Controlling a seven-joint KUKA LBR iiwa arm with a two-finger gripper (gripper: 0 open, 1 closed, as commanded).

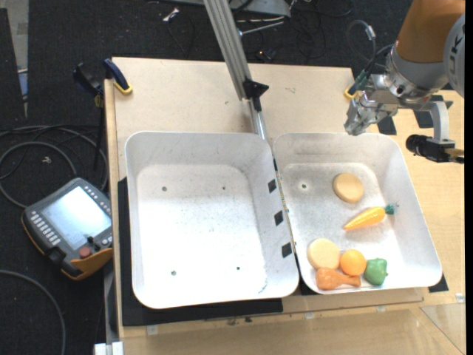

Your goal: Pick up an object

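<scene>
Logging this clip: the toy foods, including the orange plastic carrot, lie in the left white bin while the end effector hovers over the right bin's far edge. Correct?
Not quite. In the camera view the orange plastic carrot and other toy foods lie in the right white bin, not the left; the end effector does hover over its far edge.
</scene>
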